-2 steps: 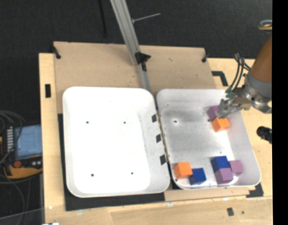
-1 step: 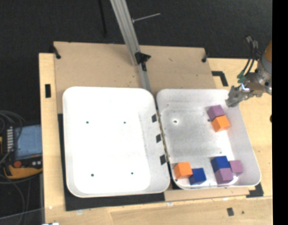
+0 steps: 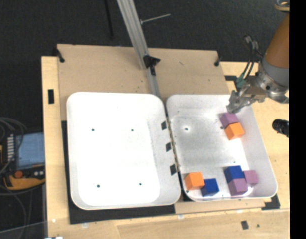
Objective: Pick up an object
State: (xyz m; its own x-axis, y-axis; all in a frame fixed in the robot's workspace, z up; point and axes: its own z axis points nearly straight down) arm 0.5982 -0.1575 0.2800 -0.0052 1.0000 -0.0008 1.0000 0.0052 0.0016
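Note:
My gripper [image 3: 236, 103] hangs over the far right part of the right bin [image 3: 202, 148], reaching in from the right edge. Just below its tip lie a purple block [image 3: 228, 119] and an orange block [image 3: 235, 130], touching each other. Nothing shows between the fingers. Along the bin's near edge sit an orange block [image 3: 194, 179], a blue block [image 3: 210, 186], a second blue block [image 3: 234, 173], a purple block [image 3: 237, 185] and a smaller purple block [image 3: 251, 177].
The left bin [image 3: 118, 148] stands beside the right one, joined by black clips [image 3: 168, 147]. A slanted metal rail [image 3: 135, 34] rises from behind the bins. A blue box and cables [image 3: 23, 156] lie off the bench at left.

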